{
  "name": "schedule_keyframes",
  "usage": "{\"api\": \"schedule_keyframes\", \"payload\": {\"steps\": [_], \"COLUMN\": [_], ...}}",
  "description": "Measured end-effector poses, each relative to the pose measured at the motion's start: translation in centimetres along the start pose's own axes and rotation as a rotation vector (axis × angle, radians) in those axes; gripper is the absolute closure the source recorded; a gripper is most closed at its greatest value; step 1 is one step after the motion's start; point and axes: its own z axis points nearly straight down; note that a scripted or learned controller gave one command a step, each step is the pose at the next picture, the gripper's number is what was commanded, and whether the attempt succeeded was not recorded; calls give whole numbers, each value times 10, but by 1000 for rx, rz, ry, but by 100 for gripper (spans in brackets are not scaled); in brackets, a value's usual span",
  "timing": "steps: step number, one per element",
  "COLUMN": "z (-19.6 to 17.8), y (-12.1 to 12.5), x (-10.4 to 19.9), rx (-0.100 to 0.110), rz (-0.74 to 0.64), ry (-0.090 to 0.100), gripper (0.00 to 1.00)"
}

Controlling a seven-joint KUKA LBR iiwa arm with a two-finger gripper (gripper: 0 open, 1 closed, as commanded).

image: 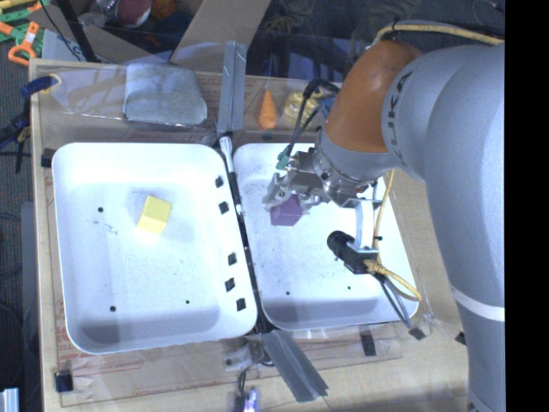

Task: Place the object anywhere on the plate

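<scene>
Purple block (286, 212) in right bin (326, 303), pinched between end effector (292, 197) fingers, yellow block (154, 214) in left bin (129, 316)

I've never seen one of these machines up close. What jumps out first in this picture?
The big grey arm with its orange band fills the right side and reaches down over the right bin. Right under its gripper sits a small purple block; whether it is gripped is hard to tell. In the left bin a yellow block lies alone on the white floor.
</scene>
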Motion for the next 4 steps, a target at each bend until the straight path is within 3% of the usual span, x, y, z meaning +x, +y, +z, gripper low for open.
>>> {"api": "schedule_keyframes", "payload": {"steps": [1, 2, 3, 4], "z": [39, 39, 38, -1], "y": [-10, 2, 72, -22], "x": [98, 33, 106, 124], "rx": [1, 3, -3, -2], "rz": [427, 277, 163, 476], "ry": [-1, 0, -2, -1], "gripper": [100, 100, 100, 100]}}
